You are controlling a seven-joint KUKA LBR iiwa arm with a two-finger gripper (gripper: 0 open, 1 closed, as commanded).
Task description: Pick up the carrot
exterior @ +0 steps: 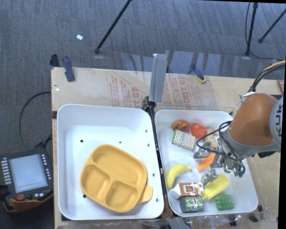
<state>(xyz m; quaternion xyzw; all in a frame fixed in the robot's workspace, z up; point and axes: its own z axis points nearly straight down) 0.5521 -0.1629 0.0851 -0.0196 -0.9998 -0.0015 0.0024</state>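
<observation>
The carrot is seen in the right bin, touching or just left of the gripper; its long axis runs upper right to lower left. Finger opening cannot be told, nor any hold. A banana lies further left, a yellow bottle just below. Little room is judged available.

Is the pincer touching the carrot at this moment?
Cannot tell. In the camera view the pincer overlaps the carrot in the right bin, but neither contact nor a gap shows plainly.
</observation>
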